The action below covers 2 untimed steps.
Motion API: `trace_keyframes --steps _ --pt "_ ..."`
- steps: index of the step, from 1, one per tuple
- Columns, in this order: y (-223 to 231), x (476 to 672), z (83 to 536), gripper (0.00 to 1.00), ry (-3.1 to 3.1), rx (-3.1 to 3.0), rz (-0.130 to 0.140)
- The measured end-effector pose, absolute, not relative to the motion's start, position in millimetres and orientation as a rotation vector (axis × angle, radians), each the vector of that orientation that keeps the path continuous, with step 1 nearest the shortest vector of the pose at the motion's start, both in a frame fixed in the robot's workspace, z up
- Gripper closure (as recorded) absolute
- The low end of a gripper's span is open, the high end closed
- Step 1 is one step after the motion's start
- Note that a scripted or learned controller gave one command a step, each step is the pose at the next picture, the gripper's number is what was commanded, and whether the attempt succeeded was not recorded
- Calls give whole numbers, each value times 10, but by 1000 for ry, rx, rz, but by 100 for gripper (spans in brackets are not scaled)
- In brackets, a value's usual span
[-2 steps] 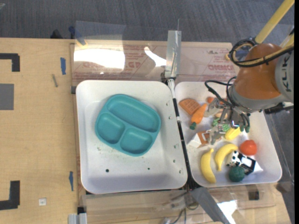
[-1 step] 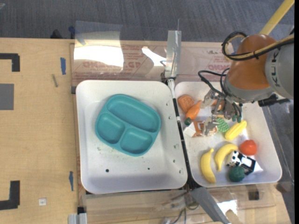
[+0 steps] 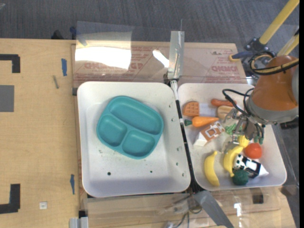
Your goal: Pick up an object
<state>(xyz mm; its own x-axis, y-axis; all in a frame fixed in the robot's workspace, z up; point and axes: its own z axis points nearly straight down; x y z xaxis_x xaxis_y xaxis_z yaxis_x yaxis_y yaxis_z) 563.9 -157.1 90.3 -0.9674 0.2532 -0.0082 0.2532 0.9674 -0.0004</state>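
My gripper [image 3: 242, 129] hangs low over the right bin [image 3: 280, 172], below the orange wrist band. It sits among toy foods, just above a yellow banana [image 3: 230, 158] and a red tomato [image 3: 253, 150]. Left of it lie a carrot [image 3: 204, 121], a waffle [image 3: 191, 109] and a small white and orange box [image 3: 212, 131]. A bread piece [image 3: 223, 111] and an orange sausage [image 3: 220, 101] lie behind it. A second banana [image 3: 211, 169], a green piece [image 3: 240, 177] and a black and white toy [image 3: 248, 165] sit near the front.
The left bin [image 3: 90, 175] holds a teal divided plate [image 3: 129, 126]. A ridge [image 3: 180, 127] separates the two bins. Clear plastic sheeting [image 3: 142, 61] stands behind them. Cables [image 3: 263, 63] trail near the arm at the right.
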Motion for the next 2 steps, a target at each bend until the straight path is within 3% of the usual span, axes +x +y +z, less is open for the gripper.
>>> trace_keyframes --steps 1,2 --pt "-1547 5678 1035 100 3098 391 -3" --pt "-1169 5287 906 100 3103 -383 -6"
